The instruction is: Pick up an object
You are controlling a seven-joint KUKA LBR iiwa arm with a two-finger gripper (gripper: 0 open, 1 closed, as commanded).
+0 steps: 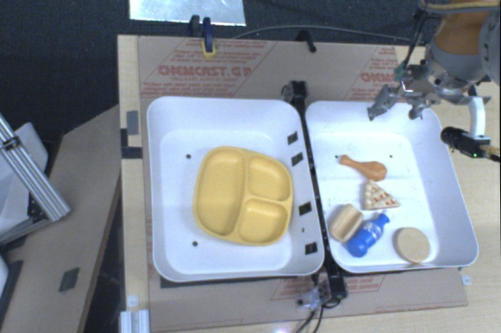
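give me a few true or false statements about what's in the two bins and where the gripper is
1. The yellow divided plate lies in the left bin. True.
2. The blue bottle lies in the left bin. False: it lies in the right bin, near the front edge.
3. The gripper holds the chicken drumstick. False: the gripper is at the right bin's back edge, with nothing between its fingers.
4. The round cookie sits right of the blue bottle. True.
5. The pizza slice lies on the yellow plate. False: it lies in the right bin, below the drumstick.

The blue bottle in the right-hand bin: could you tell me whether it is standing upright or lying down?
Lying down. The blue bottle rests on its side on the right bin's floor, its cap pointing up-right in the view.
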